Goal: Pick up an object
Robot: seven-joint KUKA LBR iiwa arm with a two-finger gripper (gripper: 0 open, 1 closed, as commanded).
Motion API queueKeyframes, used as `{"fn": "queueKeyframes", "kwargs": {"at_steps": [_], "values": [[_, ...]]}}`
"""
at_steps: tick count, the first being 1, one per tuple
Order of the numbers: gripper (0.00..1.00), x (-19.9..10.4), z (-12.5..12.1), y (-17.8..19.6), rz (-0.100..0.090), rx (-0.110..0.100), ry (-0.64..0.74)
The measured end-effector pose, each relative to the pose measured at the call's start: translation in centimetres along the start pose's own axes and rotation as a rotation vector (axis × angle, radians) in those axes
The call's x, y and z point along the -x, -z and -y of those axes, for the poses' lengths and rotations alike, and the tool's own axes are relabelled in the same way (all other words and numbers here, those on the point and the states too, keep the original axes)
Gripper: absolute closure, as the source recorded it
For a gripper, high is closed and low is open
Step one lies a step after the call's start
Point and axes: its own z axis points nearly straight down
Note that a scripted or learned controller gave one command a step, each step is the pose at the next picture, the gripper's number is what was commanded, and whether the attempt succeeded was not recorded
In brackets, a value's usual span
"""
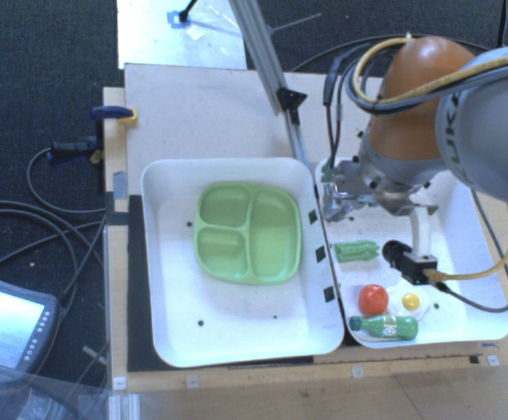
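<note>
Camera view: arm [463,103] bent low over right bin [490,261], gripper [334,201] finger state unreadable.

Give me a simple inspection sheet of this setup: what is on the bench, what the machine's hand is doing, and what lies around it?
Surface: bench bearing a left bin and a right bin.
Job's things: in the right bin, a green pickle-shaped toy, a red ball, a small yellow piece and a green bottle lying on its side.
Clutter: a green divided plate in the left bin.
Hand: hand over the right bin's far left part; open or shut, cannot tell.
Cables: yellow and black cables looping over the arm; loose black cables on the floor.
Surroundings: dark carpet, a handheld control pad, a blue clamp.
</note>
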Motion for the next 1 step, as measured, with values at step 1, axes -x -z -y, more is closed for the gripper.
{"fn": "queueKeyframes", "kwargs": {"at_steps": [1], "values": [[1.0, -5.8, 0.53, -0.91, 0.0, -0.001, 0.0]]}}
